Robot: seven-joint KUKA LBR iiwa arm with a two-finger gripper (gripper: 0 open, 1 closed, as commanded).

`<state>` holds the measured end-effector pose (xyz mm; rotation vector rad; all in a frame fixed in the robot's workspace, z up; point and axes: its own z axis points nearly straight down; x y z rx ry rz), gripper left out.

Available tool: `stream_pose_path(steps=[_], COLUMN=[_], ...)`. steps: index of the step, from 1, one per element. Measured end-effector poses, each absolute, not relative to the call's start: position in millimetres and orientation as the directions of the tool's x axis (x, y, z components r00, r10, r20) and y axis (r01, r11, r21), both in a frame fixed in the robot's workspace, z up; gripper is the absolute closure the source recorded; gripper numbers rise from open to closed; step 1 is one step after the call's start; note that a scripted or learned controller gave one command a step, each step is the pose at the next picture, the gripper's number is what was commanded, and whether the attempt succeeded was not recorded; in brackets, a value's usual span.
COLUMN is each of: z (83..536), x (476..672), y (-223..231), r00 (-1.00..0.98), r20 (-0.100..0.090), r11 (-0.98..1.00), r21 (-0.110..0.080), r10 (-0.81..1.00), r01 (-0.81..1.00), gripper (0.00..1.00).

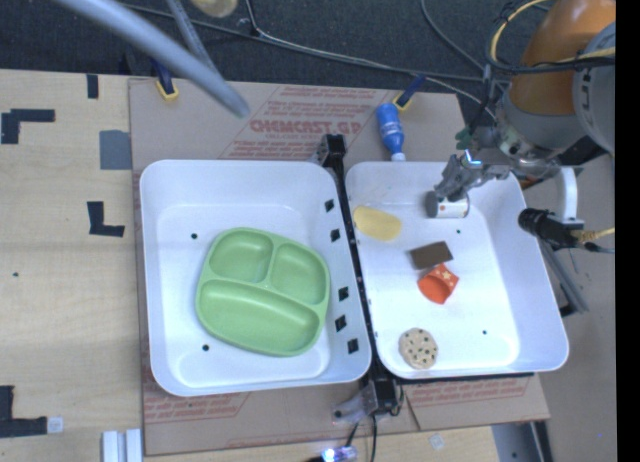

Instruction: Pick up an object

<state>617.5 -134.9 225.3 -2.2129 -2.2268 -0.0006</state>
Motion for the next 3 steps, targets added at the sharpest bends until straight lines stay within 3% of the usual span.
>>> stream_pose_path(steps=[2, 3], z=[239, 225], x=[609.5, 598.6], y=[-17, 37], r00=[-0.008, -0.006], r20=[0.002, 0.0], r11=[0.008, 0.006], r21=[-0.001, -0.003], r10=[1.0, 1.0], r01=[1.0, 1.0], gripper=[1.0, 1.0])
